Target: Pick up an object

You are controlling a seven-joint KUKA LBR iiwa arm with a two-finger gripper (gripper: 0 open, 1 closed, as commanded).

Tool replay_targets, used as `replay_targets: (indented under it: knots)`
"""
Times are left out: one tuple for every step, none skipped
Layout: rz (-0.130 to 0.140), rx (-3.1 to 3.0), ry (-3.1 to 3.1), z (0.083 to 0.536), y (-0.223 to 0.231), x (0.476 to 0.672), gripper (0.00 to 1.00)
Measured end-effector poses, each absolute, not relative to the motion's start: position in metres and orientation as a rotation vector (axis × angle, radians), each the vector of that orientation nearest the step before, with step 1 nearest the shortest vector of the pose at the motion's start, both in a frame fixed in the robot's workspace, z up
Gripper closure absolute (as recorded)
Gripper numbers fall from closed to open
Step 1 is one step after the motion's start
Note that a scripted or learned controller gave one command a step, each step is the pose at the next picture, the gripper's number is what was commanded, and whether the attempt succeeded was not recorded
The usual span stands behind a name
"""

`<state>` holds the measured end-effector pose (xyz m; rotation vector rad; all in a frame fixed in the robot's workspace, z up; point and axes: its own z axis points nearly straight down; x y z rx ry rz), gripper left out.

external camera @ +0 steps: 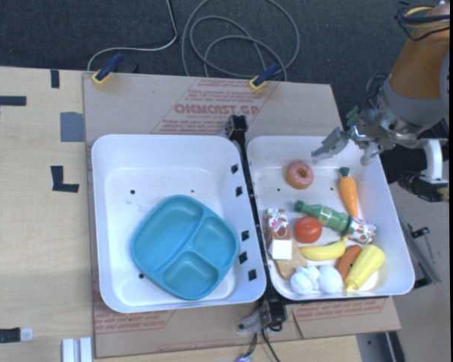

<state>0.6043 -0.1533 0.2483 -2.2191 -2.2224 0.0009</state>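
Note:
The right bin (377, 173) holds a pile of toy food. A pink donut (299, 175) lies near its middle, an orange carrot (349, 194) to the donut's right, and a green bottle (323, 215) just below them. Lower down are a red tomato (308, 230), a banana (323, 251), a yellow corn cob (365, 266) and white eggs (318, 279). My gripper (349, 148) hangs over the bin's far right corner, above the donut and carrot. It is open, with its two fingers spread and nothing between them.
The left bin (121, 164) holds a blue divided plate (185, 245). A black divider clip (236, 127) sits where the bins meet. Cables (241, 36) loop on the dark floor behind the bench. Cardboard lies under both bins.

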Motion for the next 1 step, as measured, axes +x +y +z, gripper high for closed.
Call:
replay_targets:
  knots:
    - [0.007,-2.211,-2.221,0.1287,-0.1085,0.6292,0.0]
